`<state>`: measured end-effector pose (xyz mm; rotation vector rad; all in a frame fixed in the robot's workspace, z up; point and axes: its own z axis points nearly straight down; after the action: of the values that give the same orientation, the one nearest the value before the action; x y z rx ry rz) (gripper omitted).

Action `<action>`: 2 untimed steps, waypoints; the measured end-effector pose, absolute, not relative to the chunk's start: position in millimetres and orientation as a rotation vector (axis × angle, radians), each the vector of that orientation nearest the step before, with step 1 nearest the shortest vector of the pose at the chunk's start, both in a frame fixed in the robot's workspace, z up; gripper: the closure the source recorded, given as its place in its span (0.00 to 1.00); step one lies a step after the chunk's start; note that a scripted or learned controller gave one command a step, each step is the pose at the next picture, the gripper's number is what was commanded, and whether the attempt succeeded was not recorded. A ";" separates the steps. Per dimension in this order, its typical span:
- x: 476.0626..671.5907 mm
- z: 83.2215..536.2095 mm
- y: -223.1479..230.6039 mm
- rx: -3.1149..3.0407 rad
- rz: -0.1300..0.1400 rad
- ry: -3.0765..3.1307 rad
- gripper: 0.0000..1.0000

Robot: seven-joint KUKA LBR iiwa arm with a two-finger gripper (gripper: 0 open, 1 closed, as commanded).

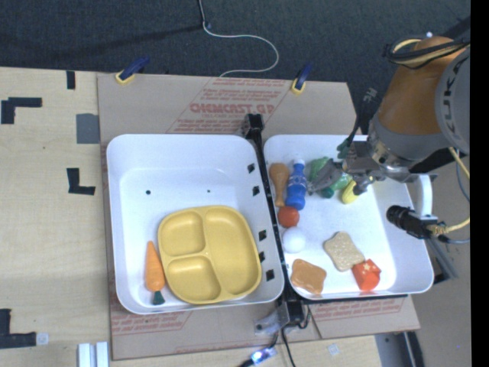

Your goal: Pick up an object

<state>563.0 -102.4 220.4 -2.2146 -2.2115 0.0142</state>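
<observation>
A: Where are the things that could be picked up?

B: Most lie in the right bin [397, 281]. Along its left wall a blue bottle [296, 186] with a white cap lies beside a tan piece [280, 176]. Below them sit a red ball [288, 217] and a white ball [293, 241]. Toward the near edge are a toast slice [308, 275], a bread slice [343, 250] and a red pepper [367, 274], each apart from the others.

A: And the pincer?

B: The pincer [341, 173] is low over the far part of the right bin, at a cluster of a green toy [319, 167] and a yellow piece [351, 193]. Whether its fingers are spread or pressed together cannot be told; they merge with the dark cluster. The grey arm [416, 113] with its orange band enters from the right.

A: What is in the other bin?

B: The left bin [183, 155] holds a yellow divided plate [208, 252] with three sections. A toy carrot [153, 270] lies just left of it, against the bin's left wall.

A: Any writing?

B: The bins rest on a cardboard sheet [221, 105] with red print; it appears upside down and is too faint to read. Two blue and yellow clamps [132, 69] pin the sheet's far edge.

A: What else is around?

B: The wooden bench [46, 228] carries black tape marks [21, 107]. A thin white cable [237, 40] loops over the dark floor [92, 14] beyond. A black clip [253, 124] sits where the two bins meet at the far side.
</observation>
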 end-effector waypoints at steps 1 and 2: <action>565.6 227.1 -102.3 -2.218 0.002 -2.221 0.00; 568.8 180.7 -96.0 -2.217 0.007 -2.220 0.00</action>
<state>568.8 -96.0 180.7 -2.2167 -2.2199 0.0066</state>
